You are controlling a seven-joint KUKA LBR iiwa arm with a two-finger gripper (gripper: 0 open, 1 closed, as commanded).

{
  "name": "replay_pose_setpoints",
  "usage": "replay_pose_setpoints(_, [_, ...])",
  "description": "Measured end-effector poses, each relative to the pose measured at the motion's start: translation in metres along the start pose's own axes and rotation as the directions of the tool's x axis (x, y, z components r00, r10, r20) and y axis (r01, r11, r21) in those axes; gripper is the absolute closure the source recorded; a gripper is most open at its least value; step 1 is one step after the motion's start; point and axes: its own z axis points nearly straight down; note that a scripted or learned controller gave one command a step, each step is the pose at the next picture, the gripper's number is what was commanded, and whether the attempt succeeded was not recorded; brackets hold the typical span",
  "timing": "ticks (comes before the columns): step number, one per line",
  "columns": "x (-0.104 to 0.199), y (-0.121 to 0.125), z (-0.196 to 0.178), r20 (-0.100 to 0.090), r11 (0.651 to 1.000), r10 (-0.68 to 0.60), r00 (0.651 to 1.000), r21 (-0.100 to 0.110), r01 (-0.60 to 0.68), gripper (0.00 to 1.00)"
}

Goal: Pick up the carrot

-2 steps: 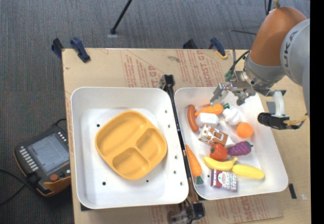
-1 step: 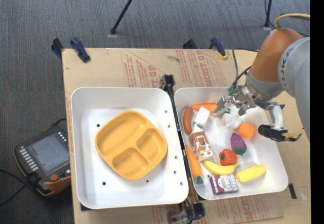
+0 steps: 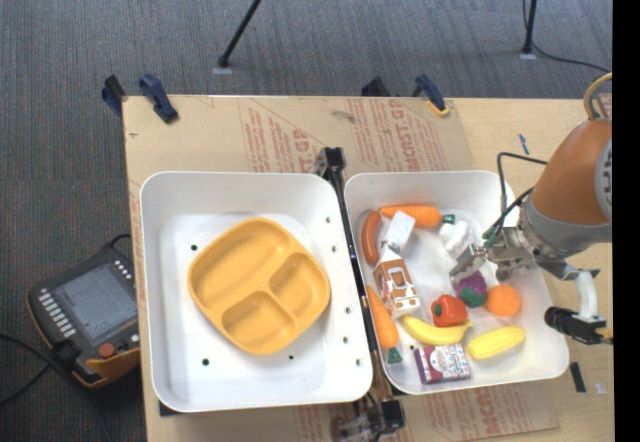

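The carrot [image 3: 412,215], orange with a small green end, lies along the far side of the right bin [image 3: 545,358], next to a white block [image 3: 400,228]. My gripper [image 3: 474,263] hangs low over the bin's middle right, to the right of and nearer than the carrot, apart from it. It sits just above a purple toy [image 3: 472,287]. Nothing shows between the gripper and the carrot but bare bin floor.
Around the gripper lie an orange ball [image 3: 504,301], a red pepper [image 3: 450,310], a banana [image 3: 434,331], a yellow corn [image 3: 496,341], a milk carton [image 3: 397,286], a purple box [image 3: 441,363], a red sausage [image 3: 371,235] and a second orange stick [image 3: 382,321]. The left bin [image 3: 165,350] holds a yellow divided plate [image 3: 259,285].
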Motion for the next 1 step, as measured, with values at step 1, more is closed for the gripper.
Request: replay_pose_setpoints(1, [-0.0021,0.0673,-0.1216,0.011,1.0,0.0,1.0,-0.011,0.0,0.0])
